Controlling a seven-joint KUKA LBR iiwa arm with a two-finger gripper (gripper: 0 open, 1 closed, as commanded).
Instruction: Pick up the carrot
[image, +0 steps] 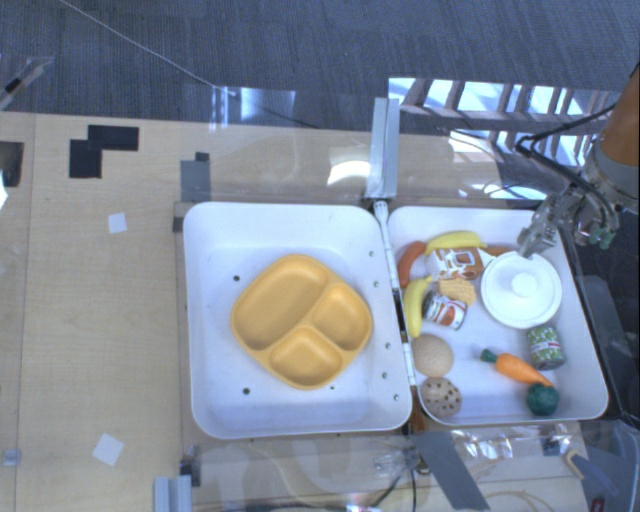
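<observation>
Carrot (517, 368) lies near the right bin's (590, 400) front edge, bare floor ahead; jaws' state cannot be told; can (546, 346) label unreadable.

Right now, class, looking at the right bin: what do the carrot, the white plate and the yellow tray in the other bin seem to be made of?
Carrot: likely moulded plastic toy; even orange, smooth, with a stubby green tip.
White plate: probably plastic, possibly ceramic; plain, faintly glossy surface.
Yellow tray: looks like matte plastic; one flat colour, rounded moulded compartments.
</observation>
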